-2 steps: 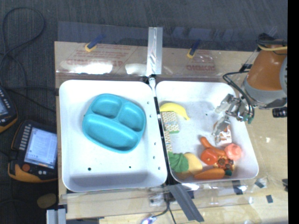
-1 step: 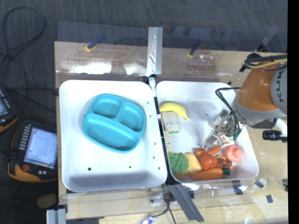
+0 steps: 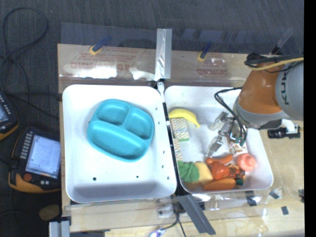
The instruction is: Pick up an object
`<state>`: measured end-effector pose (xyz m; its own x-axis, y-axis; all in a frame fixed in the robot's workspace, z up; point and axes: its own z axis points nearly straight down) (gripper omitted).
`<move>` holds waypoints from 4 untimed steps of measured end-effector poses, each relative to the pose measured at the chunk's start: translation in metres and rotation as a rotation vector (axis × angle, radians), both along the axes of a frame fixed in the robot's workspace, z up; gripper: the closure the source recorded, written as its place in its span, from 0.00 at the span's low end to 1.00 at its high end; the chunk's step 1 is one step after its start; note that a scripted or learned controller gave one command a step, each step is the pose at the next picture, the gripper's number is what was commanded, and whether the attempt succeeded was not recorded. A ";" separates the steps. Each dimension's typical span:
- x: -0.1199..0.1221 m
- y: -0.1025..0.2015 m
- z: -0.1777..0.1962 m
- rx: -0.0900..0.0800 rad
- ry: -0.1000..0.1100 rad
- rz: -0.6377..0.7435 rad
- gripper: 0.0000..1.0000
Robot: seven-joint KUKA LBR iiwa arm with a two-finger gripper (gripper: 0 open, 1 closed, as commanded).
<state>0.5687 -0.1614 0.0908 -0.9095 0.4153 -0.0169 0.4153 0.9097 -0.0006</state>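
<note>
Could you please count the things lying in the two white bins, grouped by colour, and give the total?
Blue: 1, the divided plate in the left bin.
Yellow: 2, the banana and a yellow piece.
Green: 1, the leafy piece.
Orange or red: about 4, piled near the right bin front wall.
Patterned packet: 1.
Total: about 9.
</note>
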 end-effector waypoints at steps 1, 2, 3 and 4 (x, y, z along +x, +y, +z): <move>0.053 -0.064 -0.001 0.000 0.002 0.078 0.00; 0.071 -0.061 0.023 0.007 0.012 -0.240 0.00; 0.047 -0.062 -0.001 0.005 0.003 -0.209 0.00; 0.077 0.038 -0.001 0.007 0.000 -0.366 0.00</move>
